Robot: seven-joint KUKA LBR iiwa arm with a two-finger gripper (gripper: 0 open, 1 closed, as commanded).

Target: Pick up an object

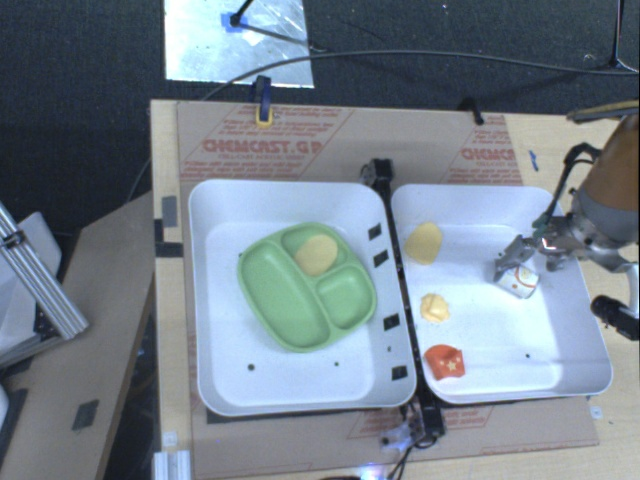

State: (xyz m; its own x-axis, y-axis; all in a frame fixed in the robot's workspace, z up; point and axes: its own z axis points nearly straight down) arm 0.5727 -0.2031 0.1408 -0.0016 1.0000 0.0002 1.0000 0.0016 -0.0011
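In the right bin (570, 368) lie a pale yellow piece (424, 241), a smaller yellow piece (434, 308), a red piece (445, 361) and a small white object with coloured marks (522, 284). My gripper (512, 263) reaches in from the right and sits low, right at the upper edge of the white object. Whether it touches that object is hidden by the wrist. The grey arm (610, 203) with its orange band stands over the bin's right side.
The left bin (215, 368) holds a green divided plate (285, 303) with a yellow piece (317, 255) in its top compartment. Black clips line the divider (392, 318) between the bins. A cable runs across the floor behind the bench.
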